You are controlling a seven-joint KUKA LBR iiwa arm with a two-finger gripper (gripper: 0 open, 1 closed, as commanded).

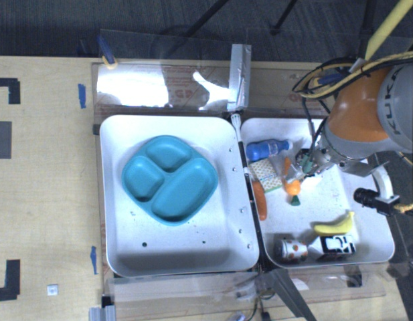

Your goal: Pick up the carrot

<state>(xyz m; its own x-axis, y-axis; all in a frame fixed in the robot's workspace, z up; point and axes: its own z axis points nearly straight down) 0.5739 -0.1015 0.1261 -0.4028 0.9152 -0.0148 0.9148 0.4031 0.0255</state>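
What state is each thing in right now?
carrot: lying flat along the right bin's left wall, not gripped.
gripper: low over the right bin, right of the carrot.
bottle: on its side.
can: on its side.
banana: lying flat.
blue plate: right way up in the left bin.

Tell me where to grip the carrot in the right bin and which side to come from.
Grip the carrot across its middle, coming straight down from above. It lies flat and lengthwise tight against the right bin's left wall, so a side approach looks blocked. Turn the gripper so one finger drops on the open side, though the wall-side gap looks narrow.
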